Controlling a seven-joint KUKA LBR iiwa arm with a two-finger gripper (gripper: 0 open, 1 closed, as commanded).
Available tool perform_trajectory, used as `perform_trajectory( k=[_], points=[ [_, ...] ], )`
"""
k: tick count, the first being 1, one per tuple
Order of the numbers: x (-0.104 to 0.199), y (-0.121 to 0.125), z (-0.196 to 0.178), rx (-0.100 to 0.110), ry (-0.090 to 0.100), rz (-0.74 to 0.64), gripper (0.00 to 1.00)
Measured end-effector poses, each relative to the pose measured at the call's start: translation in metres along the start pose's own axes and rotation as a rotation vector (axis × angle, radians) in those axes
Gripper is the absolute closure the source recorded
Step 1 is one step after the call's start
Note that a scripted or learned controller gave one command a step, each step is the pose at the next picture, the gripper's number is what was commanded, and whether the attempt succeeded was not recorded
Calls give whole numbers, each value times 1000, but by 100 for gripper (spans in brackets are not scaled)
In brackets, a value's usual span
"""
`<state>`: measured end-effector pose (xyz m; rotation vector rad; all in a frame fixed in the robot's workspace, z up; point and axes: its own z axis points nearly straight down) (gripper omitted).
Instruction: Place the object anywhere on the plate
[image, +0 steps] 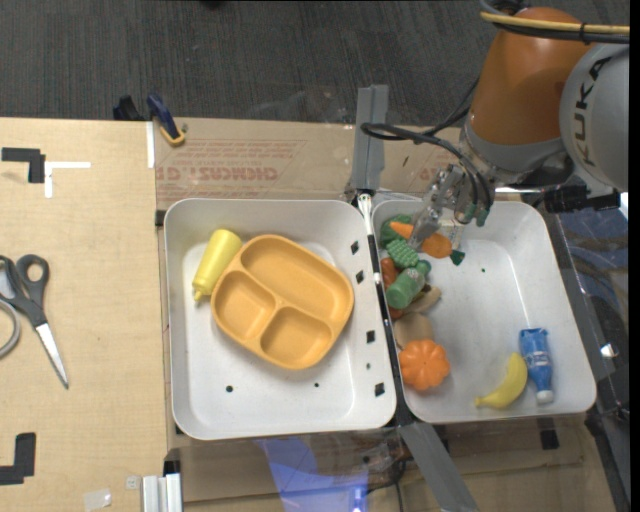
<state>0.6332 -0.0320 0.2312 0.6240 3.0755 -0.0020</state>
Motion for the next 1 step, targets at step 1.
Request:
perform_trajectory(
  k=[1],
  points=[
    [42, 49, 39, -1, 2, -101, 100]
  ],
)
